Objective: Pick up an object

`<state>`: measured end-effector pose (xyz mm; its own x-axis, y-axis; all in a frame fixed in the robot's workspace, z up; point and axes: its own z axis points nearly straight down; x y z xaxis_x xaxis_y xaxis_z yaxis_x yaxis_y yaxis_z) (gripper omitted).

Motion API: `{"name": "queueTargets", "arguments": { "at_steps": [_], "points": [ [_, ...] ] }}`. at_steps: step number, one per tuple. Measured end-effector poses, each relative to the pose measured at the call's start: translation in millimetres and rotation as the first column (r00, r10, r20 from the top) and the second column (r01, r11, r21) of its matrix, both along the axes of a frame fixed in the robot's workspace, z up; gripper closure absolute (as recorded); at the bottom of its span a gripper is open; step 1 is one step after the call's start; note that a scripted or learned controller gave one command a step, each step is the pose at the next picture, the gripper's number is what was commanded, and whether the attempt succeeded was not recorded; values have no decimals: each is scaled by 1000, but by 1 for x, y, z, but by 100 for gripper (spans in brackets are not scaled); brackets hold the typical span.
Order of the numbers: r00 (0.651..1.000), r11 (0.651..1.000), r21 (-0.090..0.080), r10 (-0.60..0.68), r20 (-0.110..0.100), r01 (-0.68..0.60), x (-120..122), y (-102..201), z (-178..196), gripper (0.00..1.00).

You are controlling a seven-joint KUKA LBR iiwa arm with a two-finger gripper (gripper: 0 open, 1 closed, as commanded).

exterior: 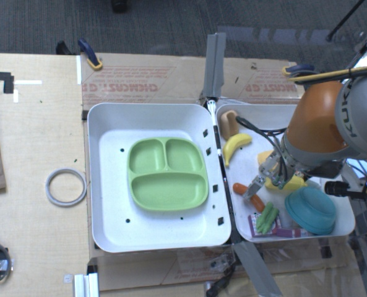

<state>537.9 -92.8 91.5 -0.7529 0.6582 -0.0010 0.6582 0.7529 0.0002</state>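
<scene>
The right bin (265,107) holds a banana (236,146), a brown piece (229,124), an orange carrot (241,189), a green pod (267,218), a blue bowl (312,209), a yellow object (293,182) and a flat purple packet (283,232). My gripper (268,184) is down inside this bin, just right of the carrot and at the left end of the yellow object. Its fingers stand apart, open, and part of the yellow object shows between them. The arm's orange band hides the bin's far right part.
The left bin (96,166) holds a green divided plate (168,173). A grey tape ring (66,186) lies on the bench to the left. A grey bar (215,67) stands behind the seam between the bins.
</scene>
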Motion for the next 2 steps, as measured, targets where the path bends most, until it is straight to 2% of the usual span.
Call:
{"name": "queueTargets", "arguments": {
  "at_steps": [1, 2],
  "points": [
    [1000, 1000, 0, 0, 1, 0, 0, -1, 9, 100],
    [998, 998, -1, -68, 1, 68, 49, 51, 152, 100]
  ]
}}
